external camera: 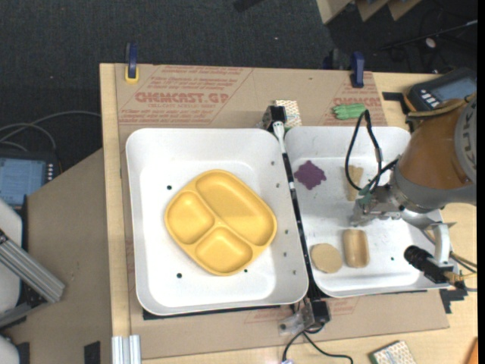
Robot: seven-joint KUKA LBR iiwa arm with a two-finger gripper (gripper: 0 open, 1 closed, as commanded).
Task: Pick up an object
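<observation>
The right bin [394, 280] holds several small items. A purple flat piece [310, 175] lies near its far left. A small tan piece [355, 177] sits beside the arm's cable. At the near side lie a tan oblong loaf [355, 248] and a round tan disc [327, 258], side by side. My gripper [369, 205] hangs low over the middle of this bin, just above and behind the loaf, with the grey and orange arm covering the bin's right part. Nothing shows held in it.
The left bin [151, 264] holds a yellow three-compartment plate [220, 221] at its centre. A black cable [356, 146] loops up from the wrist over the right bin. A green clip [348, 111] lies on the cardboard behind the bins.
</observation>
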